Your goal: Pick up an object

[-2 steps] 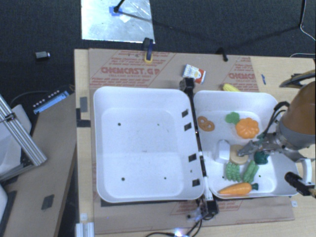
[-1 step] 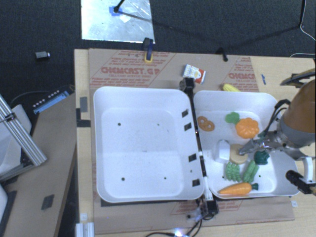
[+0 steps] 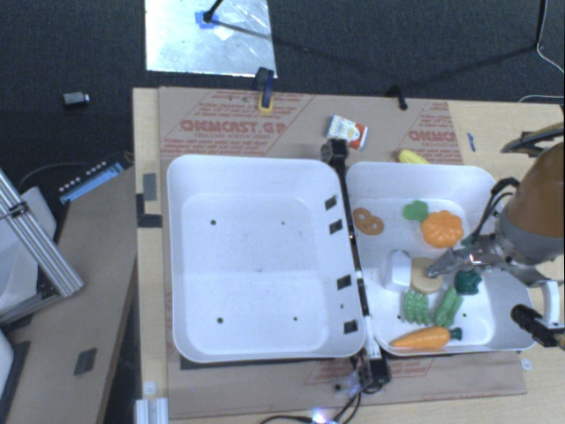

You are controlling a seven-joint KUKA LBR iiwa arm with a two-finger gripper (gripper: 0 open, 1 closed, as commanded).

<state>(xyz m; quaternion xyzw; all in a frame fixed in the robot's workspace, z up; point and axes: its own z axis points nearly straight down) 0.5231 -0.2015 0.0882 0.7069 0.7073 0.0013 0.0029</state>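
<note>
1. Gripper (image 3: 448,266) position: low inside the right bin (image 3: 481,182), reaching in from the right; whether its jaws are wide or narrow cannot be determined.
2. Items just beside it: tan disc (image 3: 425,283), dark green toy (image 3: 467,282), white cup (image 3: 398,269).
3. Other items in the right bin: orange pumpkin (image 3: 441,228), pretzel (image 3: 368,222), carrot (image 3: 422,338).
4. Left bin (image 3: 256,170): beside the right bin on the table (image 3: 150,263).

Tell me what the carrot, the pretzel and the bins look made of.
Carrot: probably molded plastic, with a smooth, uniformly orange body and a green stub. Pretzel: likely plastic or rubber toy, flat brown-orange loops. Bins: seemingly thin formed white plastic, with rounded corners and a slight sheen.
</note>
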